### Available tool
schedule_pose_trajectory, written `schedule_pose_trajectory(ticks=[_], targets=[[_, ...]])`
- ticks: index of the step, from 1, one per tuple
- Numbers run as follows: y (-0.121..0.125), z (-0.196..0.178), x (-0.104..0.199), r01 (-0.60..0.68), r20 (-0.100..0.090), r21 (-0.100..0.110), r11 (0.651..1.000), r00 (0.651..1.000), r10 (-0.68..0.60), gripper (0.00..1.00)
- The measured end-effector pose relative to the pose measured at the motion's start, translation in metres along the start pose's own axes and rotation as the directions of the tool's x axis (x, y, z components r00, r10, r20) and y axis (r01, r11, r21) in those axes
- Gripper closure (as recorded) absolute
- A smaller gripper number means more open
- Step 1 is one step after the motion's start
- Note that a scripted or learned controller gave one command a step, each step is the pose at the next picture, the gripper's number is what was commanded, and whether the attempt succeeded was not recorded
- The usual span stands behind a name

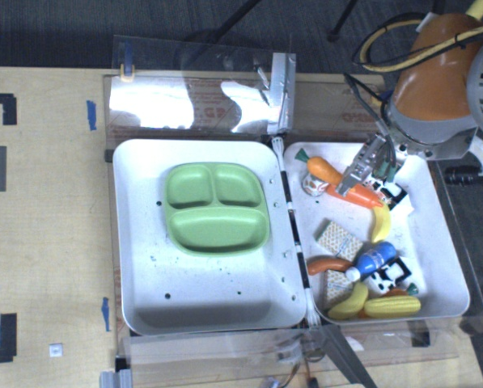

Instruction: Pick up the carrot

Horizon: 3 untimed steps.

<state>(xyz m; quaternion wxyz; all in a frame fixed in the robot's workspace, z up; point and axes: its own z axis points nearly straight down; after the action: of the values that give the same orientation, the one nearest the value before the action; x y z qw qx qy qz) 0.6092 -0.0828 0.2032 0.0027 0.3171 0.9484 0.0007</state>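
Left bin (136,217): green divided plate (218,206) fills its middle; bare floor all round it, widest along the near side.
Right bin (439,217): crowded. Carrot (338,180) at the far left, gripper (361,175) right over it.
Right bin, near end: bananas (370,304), blue bottle (374,261) and a sausage (332,263) packed together.
Right bin, right side: bare strip of floor.
Between bins: raised rims (294,233) touching.
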Motion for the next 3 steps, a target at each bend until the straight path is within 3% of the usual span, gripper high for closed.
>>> schedule_pose_trajectory(ticks=[1,2,3], targets=[[0.0,0.0,0.0,0.0,0.0,0.0,1.0,1.0,0.0,0.0],[-0.081,0.077,-0.034,-0.165,-0.003,0.003,0.986,0.986,0.165,0.0],[-0.094,0.099,-0.029,-0.096,0.022,-0.017,0.995,0.995,0.096,0.0]])
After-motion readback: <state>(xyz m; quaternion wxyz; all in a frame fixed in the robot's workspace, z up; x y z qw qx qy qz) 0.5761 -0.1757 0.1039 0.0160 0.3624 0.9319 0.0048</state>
